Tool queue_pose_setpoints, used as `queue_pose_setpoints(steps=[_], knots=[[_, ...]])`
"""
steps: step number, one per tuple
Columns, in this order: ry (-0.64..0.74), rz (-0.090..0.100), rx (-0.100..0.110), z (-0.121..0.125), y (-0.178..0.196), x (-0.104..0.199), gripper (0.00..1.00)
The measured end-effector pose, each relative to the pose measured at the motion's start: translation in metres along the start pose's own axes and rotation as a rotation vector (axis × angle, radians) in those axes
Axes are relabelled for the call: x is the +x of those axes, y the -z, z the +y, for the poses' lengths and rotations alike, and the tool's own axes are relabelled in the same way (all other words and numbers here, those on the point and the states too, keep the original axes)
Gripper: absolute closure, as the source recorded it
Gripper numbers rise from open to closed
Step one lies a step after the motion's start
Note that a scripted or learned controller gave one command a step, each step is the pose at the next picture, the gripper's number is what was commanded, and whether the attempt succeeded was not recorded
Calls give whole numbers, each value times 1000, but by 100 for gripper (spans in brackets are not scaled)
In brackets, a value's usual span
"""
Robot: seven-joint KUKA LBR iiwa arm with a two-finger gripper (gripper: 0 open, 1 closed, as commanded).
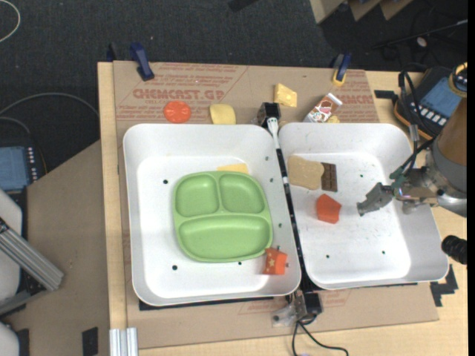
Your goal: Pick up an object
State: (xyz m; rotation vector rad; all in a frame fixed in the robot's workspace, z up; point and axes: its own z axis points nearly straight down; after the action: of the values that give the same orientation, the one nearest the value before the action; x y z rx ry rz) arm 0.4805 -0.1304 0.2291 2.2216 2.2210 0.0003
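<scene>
Right now the gripper (371, 201) (fingers slightly spread, pinching nothing) hangs just beside the red block (328, 208) in the right bin (415, 262).

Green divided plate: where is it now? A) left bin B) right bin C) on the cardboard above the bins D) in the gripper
A: the green divided plate lies flat on the floor of the left bin, while the gripper is over the right bin, near the red block.

Small red-orange block (328, 208), resting in right bin (386, 262), near centre
</scene>
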Motion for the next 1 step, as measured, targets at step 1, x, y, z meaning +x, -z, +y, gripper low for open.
queue_pose_setpoints(steps=[1], knots=[[2,2,1,39,-150,23,0]])
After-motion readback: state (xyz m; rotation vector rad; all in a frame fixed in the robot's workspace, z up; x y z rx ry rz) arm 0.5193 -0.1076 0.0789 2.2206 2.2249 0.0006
